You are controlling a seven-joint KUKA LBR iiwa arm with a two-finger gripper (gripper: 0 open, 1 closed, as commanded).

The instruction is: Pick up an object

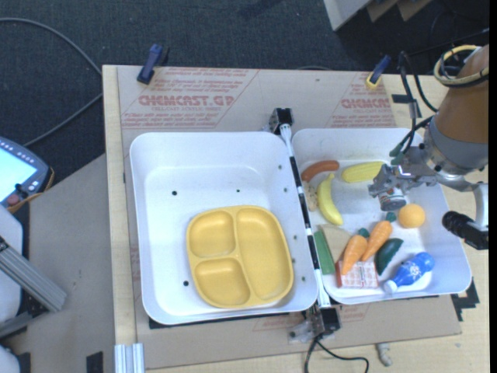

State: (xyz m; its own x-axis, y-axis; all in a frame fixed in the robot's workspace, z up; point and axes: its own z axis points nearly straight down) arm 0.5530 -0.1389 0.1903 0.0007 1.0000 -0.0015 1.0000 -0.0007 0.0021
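My gripper [390, 191] hangs over the right bin [458, 264], near its upper middle, on the grey arm with the orange band [464, 109]. Just below and right of it lies a small orange ball [411, 216]. A yellow corn cob [362, 172] lies just up and left of it. Farther left lie a brown sausage [320, 169] and a banana [329, 202]. Toward the front of the bin sit two carrots [378, 239], a dark green vegetable [388, 255], a blue bottle [410, 271] and a red-and-white box [359, 277]. I see nothing held in the gripper.
The left bin [155, 154] holds a yellow divided plate [237, 255]. A green stick-shaped piece [323, 252] lies along the divider between the bins. Blue clamps [151, 62] sit at the board's back edge. Cables run at the right.
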